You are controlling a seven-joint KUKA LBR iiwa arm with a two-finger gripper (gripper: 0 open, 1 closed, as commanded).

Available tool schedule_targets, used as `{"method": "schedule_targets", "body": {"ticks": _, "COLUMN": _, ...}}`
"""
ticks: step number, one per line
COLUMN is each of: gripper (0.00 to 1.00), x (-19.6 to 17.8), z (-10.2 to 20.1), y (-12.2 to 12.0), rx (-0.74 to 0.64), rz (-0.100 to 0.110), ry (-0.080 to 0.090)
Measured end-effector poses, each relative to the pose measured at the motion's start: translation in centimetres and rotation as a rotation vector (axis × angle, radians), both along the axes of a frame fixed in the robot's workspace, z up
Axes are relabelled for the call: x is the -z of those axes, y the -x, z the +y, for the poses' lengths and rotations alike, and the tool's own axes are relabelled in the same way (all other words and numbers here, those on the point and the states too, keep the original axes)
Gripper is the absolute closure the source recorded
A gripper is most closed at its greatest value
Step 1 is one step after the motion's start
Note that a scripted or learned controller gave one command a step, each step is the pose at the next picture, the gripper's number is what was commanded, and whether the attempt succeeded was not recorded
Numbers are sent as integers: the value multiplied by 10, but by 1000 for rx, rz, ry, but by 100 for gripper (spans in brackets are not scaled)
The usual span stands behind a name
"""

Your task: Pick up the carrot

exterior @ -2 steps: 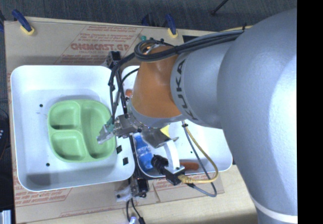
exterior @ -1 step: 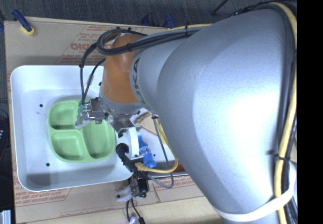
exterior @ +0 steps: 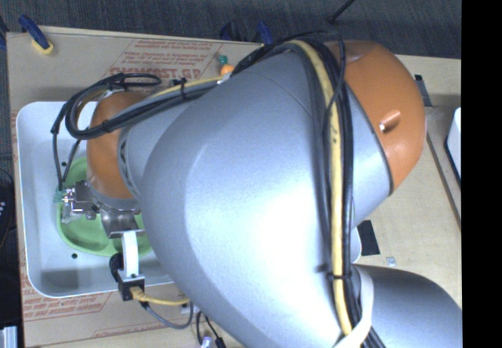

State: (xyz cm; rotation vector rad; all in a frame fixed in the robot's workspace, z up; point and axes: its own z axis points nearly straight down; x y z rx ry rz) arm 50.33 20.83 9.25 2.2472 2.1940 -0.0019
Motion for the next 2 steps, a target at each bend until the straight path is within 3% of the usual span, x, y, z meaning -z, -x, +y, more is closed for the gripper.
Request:
{"method": "schedule_targets", "body": {"ticks": 1, "gripper": 100, "x": -11, "z": -6, "y": -1, "rx": 3, "rz": 1, "ry": 8}}
{"method": "schedule_targets", "body": {"ticks": 2, "gripper": 100, "x": -5, "z": -1, "y": -3, "rx": 434, "rz": -4, "ry": -13}}
